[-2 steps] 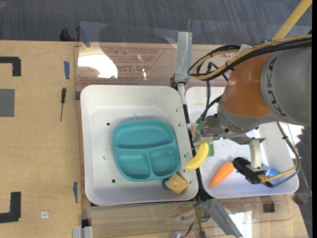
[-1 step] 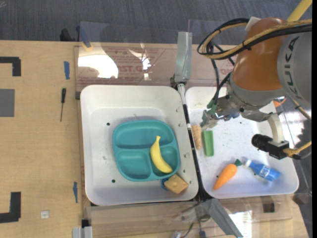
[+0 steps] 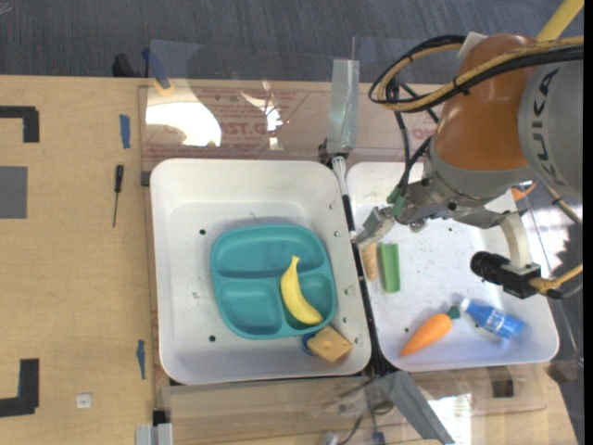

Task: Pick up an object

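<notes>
The two-finger gripper [image 3: 382, 222] sits low over the right white bin [image 3: 542, 341], its state indeterminate; the orange-banded wrist hides much. A green rectangular block [image 3: 390, 267] lies just below, beside a tan cylinder [image 3: 370, 260].

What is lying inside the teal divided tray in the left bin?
A yellow banana lies inside the teal divided plastic tray, across its right compartments. The tray floor under the banana is covered.

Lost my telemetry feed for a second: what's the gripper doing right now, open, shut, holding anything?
Gripper: low over the right white bin's left edge, above the green rectangular block; open or shut cannot be told.
</notes>
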You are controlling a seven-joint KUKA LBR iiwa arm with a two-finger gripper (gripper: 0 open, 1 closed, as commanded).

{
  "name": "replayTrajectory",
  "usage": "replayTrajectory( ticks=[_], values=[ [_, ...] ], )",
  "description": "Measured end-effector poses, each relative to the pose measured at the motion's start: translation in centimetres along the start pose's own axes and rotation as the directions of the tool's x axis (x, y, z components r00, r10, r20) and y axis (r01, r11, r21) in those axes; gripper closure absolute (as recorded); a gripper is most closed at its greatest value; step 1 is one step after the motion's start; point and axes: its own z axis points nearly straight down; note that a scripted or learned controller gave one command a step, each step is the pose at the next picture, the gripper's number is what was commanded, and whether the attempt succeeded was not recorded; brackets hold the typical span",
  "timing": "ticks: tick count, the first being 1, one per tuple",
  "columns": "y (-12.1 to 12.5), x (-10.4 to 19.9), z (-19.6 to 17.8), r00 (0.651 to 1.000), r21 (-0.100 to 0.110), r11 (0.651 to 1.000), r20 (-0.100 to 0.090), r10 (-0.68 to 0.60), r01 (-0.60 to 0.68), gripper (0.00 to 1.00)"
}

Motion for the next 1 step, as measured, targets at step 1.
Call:
replayTrajectory(
  ticks=[1],
  values=[
    [-2.75, -4.59, 5.88, 0.991, 0.008, 0.991, -0.001, 0.134, -0.134, 0.00]
  ],
)
